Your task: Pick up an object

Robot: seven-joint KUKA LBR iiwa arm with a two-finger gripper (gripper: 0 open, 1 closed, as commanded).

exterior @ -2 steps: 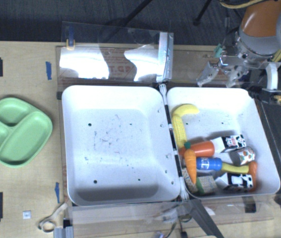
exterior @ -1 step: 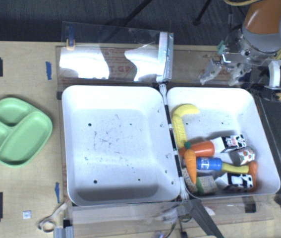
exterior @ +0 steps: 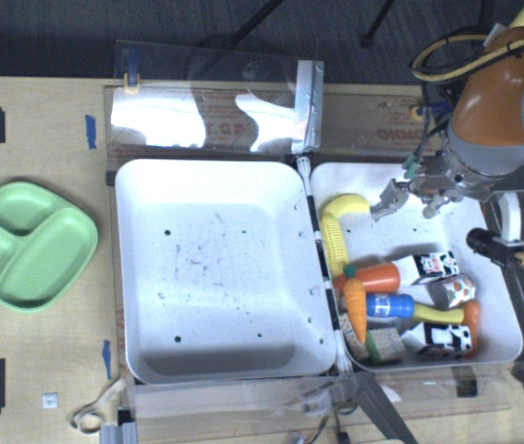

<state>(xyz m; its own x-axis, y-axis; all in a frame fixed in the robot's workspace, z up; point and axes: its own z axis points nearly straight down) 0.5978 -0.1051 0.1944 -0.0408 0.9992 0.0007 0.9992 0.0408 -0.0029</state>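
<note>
Toys crowd the right bin's (exterior: 506, 345) near end: a carrot (exterior: 356, 309), a blue-labelled bottle (exterior: 393, 306), black-and-white figures too small to identify. Farther back, a banana (exterior: 343, 208). Above, the gripper (exterior: 411, 199) hangs spread, holding nothing.

A pale wooden bench (exterior: 40, 109) (black marks and blue tape on it) bears a green tray (exterior: 27, 245), dark floor (exterior: 197, 7) beyond.
</note>
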